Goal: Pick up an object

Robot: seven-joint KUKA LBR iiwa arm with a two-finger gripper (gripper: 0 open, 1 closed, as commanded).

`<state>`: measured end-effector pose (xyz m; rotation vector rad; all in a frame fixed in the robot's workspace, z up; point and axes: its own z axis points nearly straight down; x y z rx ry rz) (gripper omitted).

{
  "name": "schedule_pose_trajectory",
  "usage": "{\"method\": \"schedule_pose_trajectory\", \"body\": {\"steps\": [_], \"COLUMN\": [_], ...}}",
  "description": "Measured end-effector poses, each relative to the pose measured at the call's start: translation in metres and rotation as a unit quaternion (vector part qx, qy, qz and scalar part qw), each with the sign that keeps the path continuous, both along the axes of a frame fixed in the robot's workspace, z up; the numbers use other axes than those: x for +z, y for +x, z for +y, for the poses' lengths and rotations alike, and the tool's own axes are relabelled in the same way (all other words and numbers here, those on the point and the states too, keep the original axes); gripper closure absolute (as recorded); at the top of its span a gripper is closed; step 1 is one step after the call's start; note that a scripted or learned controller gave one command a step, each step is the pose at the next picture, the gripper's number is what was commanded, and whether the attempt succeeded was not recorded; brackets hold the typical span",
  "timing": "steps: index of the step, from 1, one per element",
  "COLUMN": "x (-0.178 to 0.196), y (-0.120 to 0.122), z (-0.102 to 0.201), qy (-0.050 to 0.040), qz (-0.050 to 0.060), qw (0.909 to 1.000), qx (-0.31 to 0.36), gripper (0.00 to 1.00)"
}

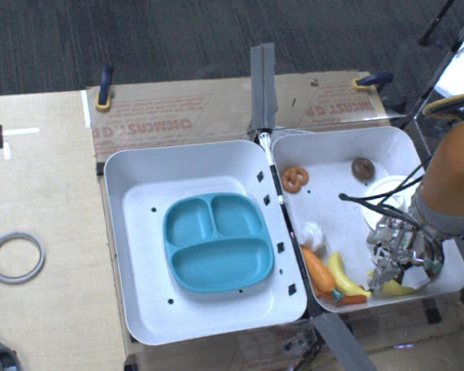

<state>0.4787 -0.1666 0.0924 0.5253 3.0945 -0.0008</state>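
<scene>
Yellow banana [344, 277] long axis runs upper-left to lower-right; pincer [385, 269] state unclear

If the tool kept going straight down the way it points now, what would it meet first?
Most likely the yellow object at the near edge of the right bin, directly under the tool; the banana lies just left. Depth is hard to judge.

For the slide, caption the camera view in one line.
KUKA gripper low in the right bin near a banana and carrot; teal divided plate in the left bin.
</scene>
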Motion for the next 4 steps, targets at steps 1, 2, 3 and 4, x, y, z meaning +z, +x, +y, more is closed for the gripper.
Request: {"method": "schedule_pose_trajectory", "body": {"steps": [1,2,3,4], "x": [-0.001,0.0,0.001,0.01], "y": [0.0,0.064,0.052,0.055], "z": [0.06,0.002,-0.021,-0.015], "qy": [0.0004,0.0,0.0059,0.0106], "qz": [0.001,0.0,0.0,0.0], "qw": [0.9999,1.0,0.9998,0.9996], "qx": [-0.014,0.001,0.021,0.025], "gripper": [0.0,0.0,0.0,1.0]}}
